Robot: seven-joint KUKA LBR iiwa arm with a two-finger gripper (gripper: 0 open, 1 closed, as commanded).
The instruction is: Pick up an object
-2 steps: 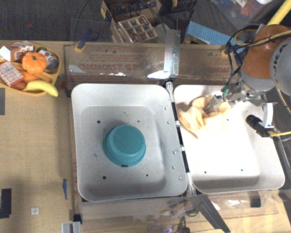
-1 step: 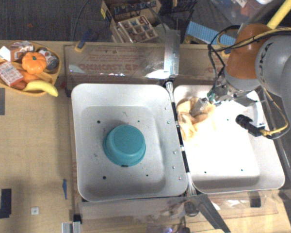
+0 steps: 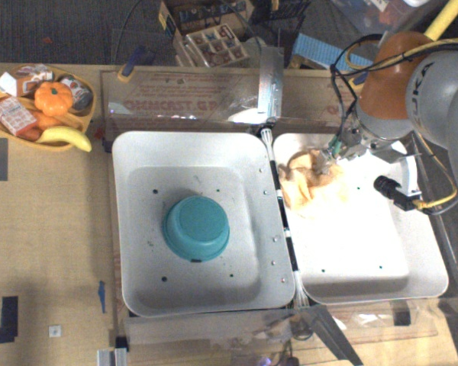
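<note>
Right bin's (image 3: 382,273) front floor lies bare below me. My jaws (image 3: 337,152) hang low at its back-left corner, over the tan pile (image 3: 305,178) against the wall; whether they are open or gripping, I cannot tell. Wall and corner crowd that approach. Teal bowl (image 3: 198,227) sits alone in the left bin (image 3: 137,158).
</note>
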